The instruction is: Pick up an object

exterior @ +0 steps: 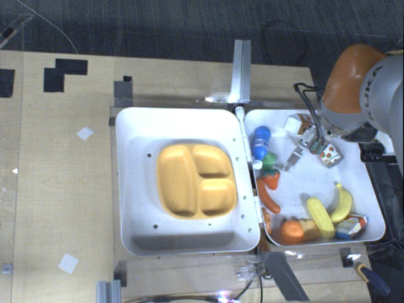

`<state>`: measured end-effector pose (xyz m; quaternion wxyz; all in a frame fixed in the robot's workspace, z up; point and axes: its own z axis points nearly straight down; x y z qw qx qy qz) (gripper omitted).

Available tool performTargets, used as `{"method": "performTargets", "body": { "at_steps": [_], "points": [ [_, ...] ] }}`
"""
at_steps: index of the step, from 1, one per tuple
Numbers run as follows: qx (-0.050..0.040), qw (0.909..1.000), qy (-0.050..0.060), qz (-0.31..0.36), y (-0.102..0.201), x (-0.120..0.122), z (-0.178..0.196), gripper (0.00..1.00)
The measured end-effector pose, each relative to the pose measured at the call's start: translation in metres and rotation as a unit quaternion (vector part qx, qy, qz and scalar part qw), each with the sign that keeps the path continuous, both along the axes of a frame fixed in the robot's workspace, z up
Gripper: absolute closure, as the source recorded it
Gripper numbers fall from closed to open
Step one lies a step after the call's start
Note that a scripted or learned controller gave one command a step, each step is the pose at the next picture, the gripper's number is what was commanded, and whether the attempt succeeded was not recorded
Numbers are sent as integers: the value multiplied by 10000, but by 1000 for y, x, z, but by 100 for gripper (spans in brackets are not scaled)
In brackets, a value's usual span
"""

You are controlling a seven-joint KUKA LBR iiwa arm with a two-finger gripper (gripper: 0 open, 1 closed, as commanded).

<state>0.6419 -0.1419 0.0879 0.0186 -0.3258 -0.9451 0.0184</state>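
Note:
My gripper [291, 163] hangs over the upper middle of the right bin [372, 188], pointing down and to the left. Its fingers look shut, with nothing between them. It is above bare bin floor. To its left lie a blue bottle [260, 140] and a green toy [270, 162] above a carrot [272, 180]. A small patterned box [329, 154] sits just to its right. Along the bin's front lie a corn cob [319, 215], a banana [343, 204], an orange [291, 231], a red pepper [268, 201] and a small pack [352, 227].
The left bin [136, 169] holds a yellow divided plate [194, 180]. A metal post [242, 68] stands behind the wall between the bins. The grey arm with its orange band [350, 81] comes in over the right bin's back right corner. A white item [293, 125] lies behind the gripper.

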Motion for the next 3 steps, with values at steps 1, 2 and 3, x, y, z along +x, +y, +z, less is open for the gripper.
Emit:
{"method": "performTargets", "body": {
  "at_steps": [1, 2, 3],
  "points": [
    [103, 9967, -254, 763, 45, 4, 0, 0],
    [126, 9967, -280, 747, 57, -8, 0, 0],
    [96, 9995, -100, -279, 55, 10, -1, 0]
  ]
}}
